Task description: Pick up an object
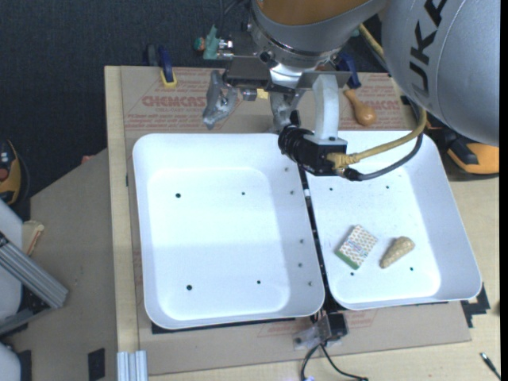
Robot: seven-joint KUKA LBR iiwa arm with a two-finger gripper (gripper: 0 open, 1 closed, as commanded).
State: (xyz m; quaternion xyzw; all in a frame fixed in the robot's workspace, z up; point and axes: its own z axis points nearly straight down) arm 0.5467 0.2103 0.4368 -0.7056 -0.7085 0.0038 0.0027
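On the arm (444,46), white letters "KUKA".

Dark carpet floor (71,22) — brown board bench (119,117), aluminium rail (32,276) at left.

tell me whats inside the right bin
Two small things lie in the right bin: a patterned flat packet and, beside it, a tan lumpy piece, apart from each other. The bin's far left corner is covered by the gripper mount and its cable.
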